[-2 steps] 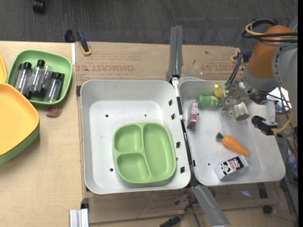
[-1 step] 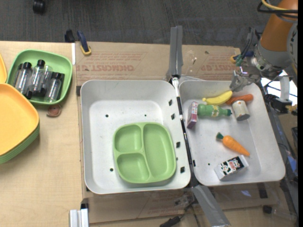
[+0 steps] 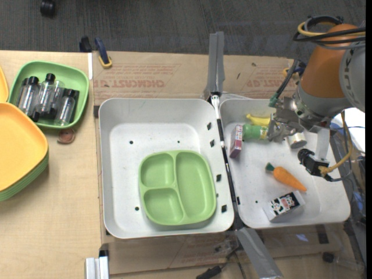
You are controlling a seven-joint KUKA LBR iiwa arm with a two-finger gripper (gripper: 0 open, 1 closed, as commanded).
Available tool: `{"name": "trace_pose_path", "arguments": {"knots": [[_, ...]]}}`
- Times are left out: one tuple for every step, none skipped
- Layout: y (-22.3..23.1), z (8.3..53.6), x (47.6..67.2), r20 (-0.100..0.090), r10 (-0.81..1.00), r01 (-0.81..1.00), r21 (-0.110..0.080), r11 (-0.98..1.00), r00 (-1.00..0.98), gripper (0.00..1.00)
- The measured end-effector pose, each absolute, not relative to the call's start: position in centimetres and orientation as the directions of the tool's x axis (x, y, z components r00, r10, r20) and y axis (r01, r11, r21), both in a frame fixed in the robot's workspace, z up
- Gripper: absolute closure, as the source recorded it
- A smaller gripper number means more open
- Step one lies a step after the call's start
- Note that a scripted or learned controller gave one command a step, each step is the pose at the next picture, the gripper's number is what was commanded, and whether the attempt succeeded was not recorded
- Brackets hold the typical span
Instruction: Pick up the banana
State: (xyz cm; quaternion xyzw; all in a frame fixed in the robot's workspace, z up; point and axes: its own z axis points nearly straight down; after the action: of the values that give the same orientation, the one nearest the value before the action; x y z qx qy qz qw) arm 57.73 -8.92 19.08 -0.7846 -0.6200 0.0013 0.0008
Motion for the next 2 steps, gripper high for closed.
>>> {"name": "trace_pose_path", "arguments": {"knots": [[-10.4,9.0,51.3,0.0,0.999,0.999,-0.004,-0.051,0.051,1.0],[-11.9,10.8,56.5,0.0,1.0,1.0,-0.001,0.004,-0.004,1.0]]}}
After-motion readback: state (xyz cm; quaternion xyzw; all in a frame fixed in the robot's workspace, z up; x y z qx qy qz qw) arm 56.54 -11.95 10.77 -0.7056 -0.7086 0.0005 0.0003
